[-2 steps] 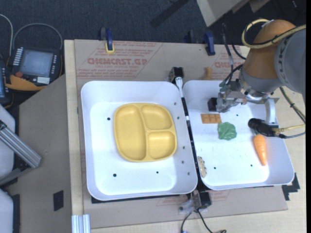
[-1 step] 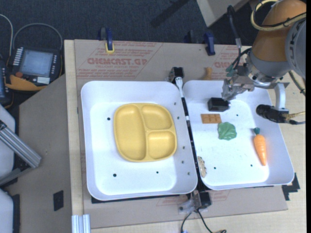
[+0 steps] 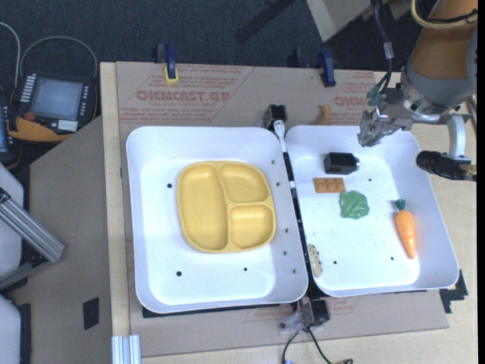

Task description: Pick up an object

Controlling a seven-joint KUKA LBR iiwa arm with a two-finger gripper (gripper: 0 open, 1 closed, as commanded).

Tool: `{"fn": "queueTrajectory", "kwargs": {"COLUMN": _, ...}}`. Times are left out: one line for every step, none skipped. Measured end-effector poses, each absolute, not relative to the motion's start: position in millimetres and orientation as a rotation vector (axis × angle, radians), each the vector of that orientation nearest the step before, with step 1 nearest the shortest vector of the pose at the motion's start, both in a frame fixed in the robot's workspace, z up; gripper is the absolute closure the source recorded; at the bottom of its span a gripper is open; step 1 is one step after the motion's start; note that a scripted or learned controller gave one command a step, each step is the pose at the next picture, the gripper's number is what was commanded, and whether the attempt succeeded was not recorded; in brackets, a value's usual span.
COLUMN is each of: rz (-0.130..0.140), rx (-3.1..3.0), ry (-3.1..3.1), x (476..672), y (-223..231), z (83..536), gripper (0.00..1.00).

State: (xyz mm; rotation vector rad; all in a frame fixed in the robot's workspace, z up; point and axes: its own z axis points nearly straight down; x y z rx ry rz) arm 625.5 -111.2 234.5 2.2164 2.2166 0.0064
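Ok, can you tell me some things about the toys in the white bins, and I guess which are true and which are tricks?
1. The yellow divided plate sits in the left bin. True.
2. The carrot lies on the yellow plate. False: it lies in the right bin, near that bin's right side.
3. The green leafy toy is in the same bin as the carrot. True.
4. The gripper is holding the carrot. False: it hangs over the top edge of the right bin, far from the carrot.
5. The small black block is above the tan cracker in the picture. True.
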Motion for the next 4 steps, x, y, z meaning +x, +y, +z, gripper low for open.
{"fn": "queueTrajectory", "kwargs": {"rz": 0.007, "rx": 2.216, "ry": 2.217, "x": 626.8, "y": -111.4, "z": 288.7, "gripper": 1.0}}
{"fn": "queueTrajectory", "kwargs": {"rz": -0.002, "rx": 2.22, "ry": 2.228, "x": 615.0, "y": -61.9, "z": 270.0, "gripper": 1.0}}
{"fn": "queueTrajectory", "kwargs": {"rz": 0.0, "rx": 2.217, "ry": 2.23, "x": 611.0, "y": -3.5, "z": 269.5, "gripper": 1.0}}
{"fn": "queueTrajectory", "kwargs": {"rz": 0.0, "rx": 2.217, "ry": 2.23, "x": 611.1, "y": 50.1, "z": 266.3, "gripper": 1.0}}
